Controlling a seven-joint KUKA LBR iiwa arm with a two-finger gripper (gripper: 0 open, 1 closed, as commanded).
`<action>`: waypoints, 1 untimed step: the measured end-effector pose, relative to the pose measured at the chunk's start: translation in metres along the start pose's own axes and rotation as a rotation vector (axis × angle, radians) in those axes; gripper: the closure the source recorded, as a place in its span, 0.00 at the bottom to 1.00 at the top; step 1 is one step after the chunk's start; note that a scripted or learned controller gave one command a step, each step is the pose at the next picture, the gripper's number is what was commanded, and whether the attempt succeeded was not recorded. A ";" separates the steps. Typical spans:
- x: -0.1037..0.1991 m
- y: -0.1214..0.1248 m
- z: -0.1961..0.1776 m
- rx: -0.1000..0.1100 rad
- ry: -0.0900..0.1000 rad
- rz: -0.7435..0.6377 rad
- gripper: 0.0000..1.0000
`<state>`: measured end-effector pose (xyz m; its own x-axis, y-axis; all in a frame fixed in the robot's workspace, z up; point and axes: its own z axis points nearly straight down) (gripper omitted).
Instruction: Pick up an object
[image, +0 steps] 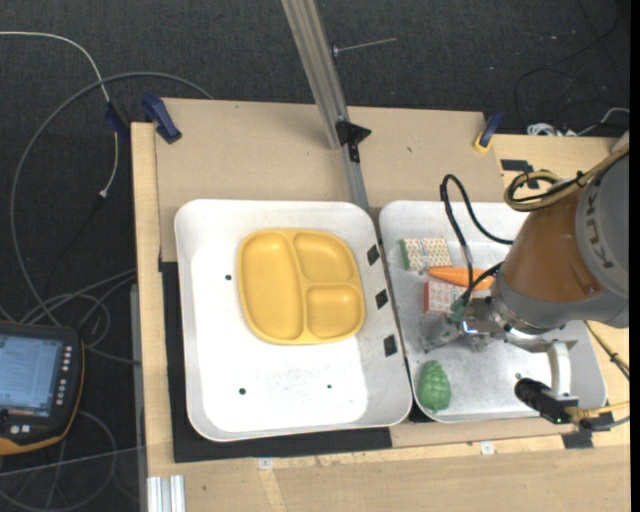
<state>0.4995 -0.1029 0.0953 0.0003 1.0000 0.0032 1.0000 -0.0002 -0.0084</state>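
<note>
A wooden table (260, 150) holds two flat white bins side by side. The left bin (205, 330) has a yellow plate (300, 285) in it. The plate has three parts, one long and two small.

The right bin (480, 385) holds a few small things. A green bumpy toy (434, 386) lies near the front edge, at the left side of that bin. A box with little dots (424, 251) lies near the back. Just in front of it is a red and white thing (440, 294), and an orange stick like a carrot (452, 276) lies across between them.

The big grey and orange arm (560, 260) comes in from the right and bends down over the right bin. The pincer (452, 328) is low, close to the red and white thing and well apart from the green toy. It is dark and blurry there, so one cannot tell if it is wide or narrow, or if it has anything.

A small screen (30, 385) sits on the floor at the left.
</note>
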 end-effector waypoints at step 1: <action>0.000 0.002 -0.014 -0.008 -0.002 0.000 1.00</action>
<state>0.5015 -0.1029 0.1089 0.0001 1.0000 0.0017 1.0000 -0.0001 0.0000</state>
